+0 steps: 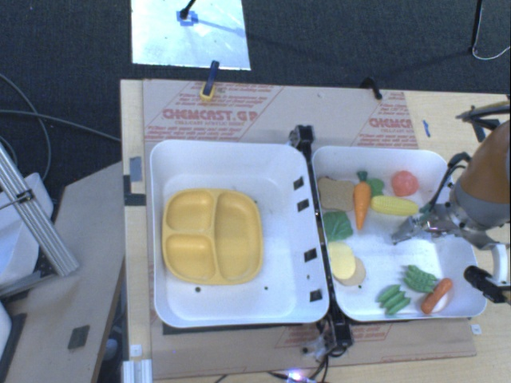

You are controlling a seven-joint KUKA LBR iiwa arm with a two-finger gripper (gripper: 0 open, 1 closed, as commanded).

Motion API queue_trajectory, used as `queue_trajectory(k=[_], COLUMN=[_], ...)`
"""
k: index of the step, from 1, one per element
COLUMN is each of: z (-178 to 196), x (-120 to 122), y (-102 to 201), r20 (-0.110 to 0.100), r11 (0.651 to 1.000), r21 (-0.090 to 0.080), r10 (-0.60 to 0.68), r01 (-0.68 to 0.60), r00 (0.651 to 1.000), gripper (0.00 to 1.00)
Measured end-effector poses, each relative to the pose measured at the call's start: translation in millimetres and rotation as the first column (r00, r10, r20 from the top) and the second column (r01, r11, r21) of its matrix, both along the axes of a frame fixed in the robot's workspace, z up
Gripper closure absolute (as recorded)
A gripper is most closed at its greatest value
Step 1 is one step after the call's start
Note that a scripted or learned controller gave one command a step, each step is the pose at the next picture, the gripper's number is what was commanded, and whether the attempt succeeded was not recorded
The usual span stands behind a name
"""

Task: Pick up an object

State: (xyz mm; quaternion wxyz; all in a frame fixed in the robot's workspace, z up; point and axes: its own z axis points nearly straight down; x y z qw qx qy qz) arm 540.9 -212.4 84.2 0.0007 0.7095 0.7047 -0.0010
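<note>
1. Corn cob [394,206] looks like the likeliest pick to me: yellow, lying on its side in the right bin [459,250], near the far wall, w/ the gripper [403,234] just beside it on the near side. That's a guess from where the gripper sits; task names no item.
2. Gripper state: can't tell. It's small and dark at this angle, low over the bin floor, nothing visibly in it.
3. To do this step well, I'd centre over the cob's middle, turn the wrist so the grasp crosses its short axis, go straight down, close only when both sides are flanked.
4. Watch the neighbours: carrot [362,202] lies just beside the cob's left end, red tomato [405,183] just behind it. An off-centre drop could nudge either one or roll the cob away.
5. Lift slowly and check from the cam that sth is actually held before moving off.
6. Right bin also holds: bread slice [335,193], green leafy piece [338,226], pale round potato-ish piece [344,263], green pods [392,298], ridged green veg [419,278], sausage [437,295] at the near right.
7. Left bin [239,162] holds one yellow divided tray [213,235], three compartments, nothing in them.
8. Both bins sit touching on the cardboard-covered surface [263,114].
</note>
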Motion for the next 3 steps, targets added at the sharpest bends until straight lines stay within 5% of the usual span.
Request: queue_trajectory(k=[1,2,3], z=[15,9,25], x=[56,112,119], y=[84,116,119], r20=[0.006,-0.027,0.013], r11=[1.0,1.0,1.0], r21=[0.005,-0.004,-0.004], r10=[0.019,0.006,0.014], r01=[-0.019,-0.006,-0.014], r00=[1.0,1.0,1.0], gripper=[0.0,0.0,1.0])
